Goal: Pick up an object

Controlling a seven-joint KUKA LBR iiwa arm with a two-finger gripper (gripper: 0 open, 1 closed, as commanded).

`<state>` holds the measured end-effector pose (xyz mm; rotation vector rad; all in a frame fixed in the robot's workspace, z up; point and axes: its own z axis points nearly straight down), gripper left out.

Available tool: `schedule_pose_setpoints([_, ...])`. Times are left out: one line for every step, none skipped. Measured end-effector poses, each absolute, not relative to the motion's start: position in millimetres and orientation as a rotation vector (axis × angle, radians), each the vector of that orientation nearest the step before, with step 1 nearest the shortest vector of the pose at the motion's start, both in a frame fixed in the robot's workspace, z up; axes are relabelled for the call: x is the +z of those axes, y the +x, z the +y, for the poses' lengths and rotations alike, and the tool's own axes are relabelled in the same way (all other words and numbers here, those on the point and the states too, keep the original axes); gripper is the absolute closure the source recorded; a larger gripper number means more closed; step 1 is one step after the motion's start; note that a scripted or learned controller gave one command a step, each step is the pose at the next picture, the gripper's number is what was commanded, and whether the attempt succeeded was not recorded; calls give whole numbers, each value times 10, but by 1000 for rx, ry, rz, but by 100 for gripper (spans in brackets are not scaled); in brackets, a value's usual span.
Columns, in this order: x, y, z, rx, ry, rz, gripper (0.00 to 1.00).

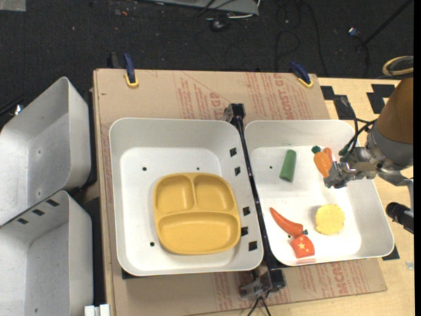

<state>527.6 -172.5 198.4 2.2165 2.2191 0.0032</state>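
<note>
In the right bin, the end effector is being held low just beside the orange carrot; whether it is spread or pressed together cannot be told. A green cylinder, red pepper, yellow round piece and strawberry are being kept there. A yellow tray is being carried in the left bin.

We've got a chunky grey arm with an orange band, black cable, and small dark metal gripper.
</note>
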Motion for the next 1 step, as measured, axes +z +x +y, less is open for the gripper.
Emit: schedule_pose_setpoints([2380,5286,-1728,3,2216,2221,100])
